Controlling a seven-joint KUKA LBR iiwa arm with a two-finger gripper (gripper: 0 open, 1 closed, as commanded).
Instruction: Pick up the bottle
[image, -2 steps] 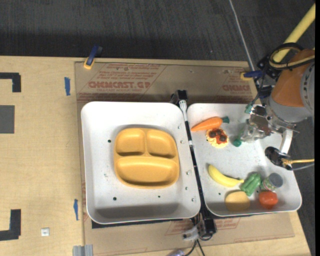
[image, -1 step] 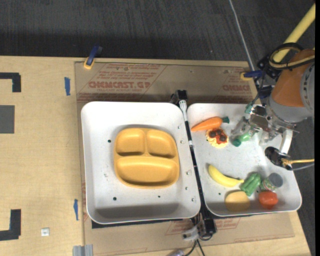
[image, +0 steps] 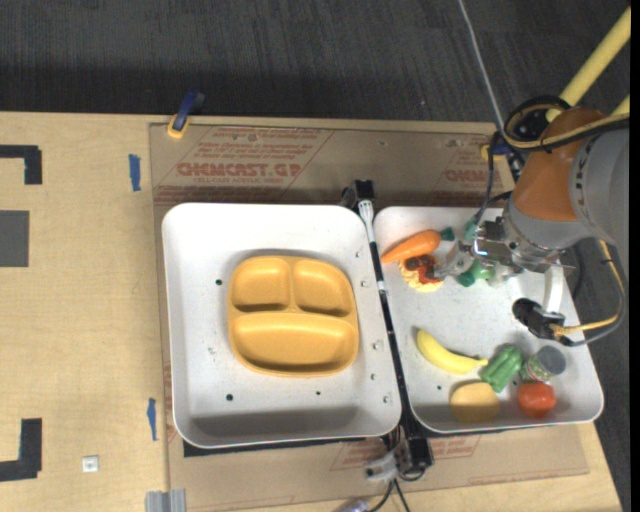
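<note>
A green bottle (image: 502, 367) lies in the right bin (image: 590, 400), near its front right corner, between a banana (image: 446, 353) and a red tomato (image: 537, 398). My gripper (image: 477, 264) hangs over the back part of that bin, just right of a carrot (image: 412, 245) and well behind the bottle. Nothing shows held in it. The grey arm with its orange band (image: 545, 185) reaches in from the upper right.
A small red and yellow toy (image: 423, 272) lies under the carrot. A yellow lemon (image: 475, 398) and a grey round piece (image: 549, 360) lie near the bottle. The left bin (image: 190, 300) holds a yellow divided plate (image: 293, 312).
</note>
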